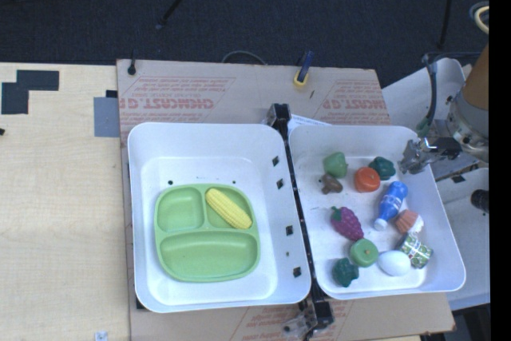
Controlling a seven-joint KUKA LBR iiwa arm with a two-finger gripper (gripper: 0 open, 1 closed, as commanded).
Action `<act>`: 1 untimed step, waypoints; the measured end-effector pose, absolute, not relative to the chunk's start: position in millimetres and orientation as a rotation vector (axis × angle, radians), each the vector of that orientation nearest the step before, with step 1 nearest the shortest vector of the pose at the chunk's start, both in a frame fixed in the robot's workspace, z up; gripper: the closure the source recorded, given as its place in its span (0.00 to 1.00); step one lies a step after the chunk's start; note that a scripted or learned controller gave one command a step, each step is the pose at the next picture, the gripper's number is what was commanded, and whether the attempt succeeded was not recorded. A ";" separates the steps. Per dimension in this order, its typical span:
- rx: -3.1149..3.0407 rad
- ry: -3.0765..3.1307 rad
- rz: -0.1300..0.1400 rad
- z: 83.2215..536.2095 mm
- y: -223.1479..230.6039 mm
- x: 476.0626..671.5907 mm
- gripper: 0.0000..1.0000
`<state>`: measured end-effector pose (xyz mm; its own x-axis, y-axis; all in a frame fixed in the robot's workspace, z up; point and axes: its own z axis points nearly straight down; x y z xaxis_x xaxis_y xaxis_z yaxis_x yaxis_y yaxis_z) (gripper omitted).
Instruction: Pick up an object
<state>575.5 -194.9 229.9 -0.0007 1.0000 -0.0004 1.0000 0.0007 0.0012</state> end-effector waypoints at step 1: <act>2.217 2.228 0.002 238.8 -141.2 591.5 1.00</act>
